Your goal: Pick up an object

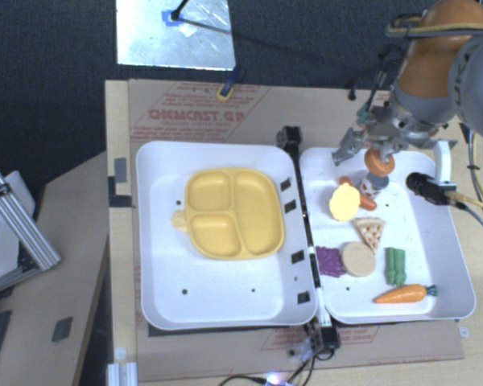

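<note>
My gripper (377, 167) hangs over the far part of the right bin (451, 256), below the orange-banded wrist. A small round orange toy (379, 162) sits right at its tip; whether it is gripped is unclear. Just in front lie a yellow rounded toy (344, 203) and a small red-orange piece (369, 203). Nearer the front are a pizza-slice toy (370, 232), a tan disc (359, 259), a purple piece (330, 261), a green piece (395, 265) and a carrot (402, 293).
The left bin (161, 296) holds a yellow divided plate (229, 214). A black divider (303, 215) runs between the bins. A black fitting with a cable (425, 186) hangs beside the gripper on the right.
</note>
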{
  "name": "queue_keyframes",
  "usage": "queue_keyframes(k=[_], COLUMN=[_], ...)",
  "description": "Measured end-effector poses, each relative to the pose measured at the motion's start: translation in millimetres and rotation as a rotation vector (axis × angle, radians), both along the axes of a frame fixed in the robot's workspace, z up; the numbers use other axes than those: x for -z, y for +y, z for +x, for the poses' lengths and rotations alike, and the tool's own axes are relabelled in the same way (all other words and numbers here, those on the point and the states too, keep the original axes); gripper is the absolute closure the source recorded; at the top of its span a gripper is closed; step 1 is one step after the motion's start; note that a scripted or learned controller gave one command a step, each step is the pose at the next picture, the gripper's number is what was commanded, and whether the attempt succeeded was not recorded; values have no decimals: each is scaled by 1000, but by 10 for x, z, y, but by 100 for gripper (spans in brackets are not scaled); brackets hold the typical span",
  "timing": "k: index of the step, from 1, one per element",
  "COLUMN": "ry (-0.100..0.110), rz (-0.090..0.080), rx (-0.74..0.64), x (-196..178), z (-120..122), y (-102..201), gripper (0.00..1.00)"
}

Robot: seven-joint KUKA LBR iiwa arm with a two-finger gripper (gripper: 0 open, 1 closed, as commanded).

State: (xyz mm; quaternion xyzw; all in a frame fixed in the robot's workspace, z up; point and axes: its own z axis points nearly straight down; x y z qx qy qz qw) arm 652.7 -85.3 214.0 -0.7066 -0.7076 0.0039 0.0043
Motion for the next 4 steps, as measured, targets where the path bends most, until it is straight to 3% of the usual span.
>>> queue_keyframes(k=[1,2,3,4], ry=[-13,-9,-41,-42], rz=[-1,0,-5,-6], rx=[-2,-1,-6,-5], x=[-87,537,769,834], z=[23,10,50,64], y=[1,21,-24,-30], gripper=[0,0,0,0])
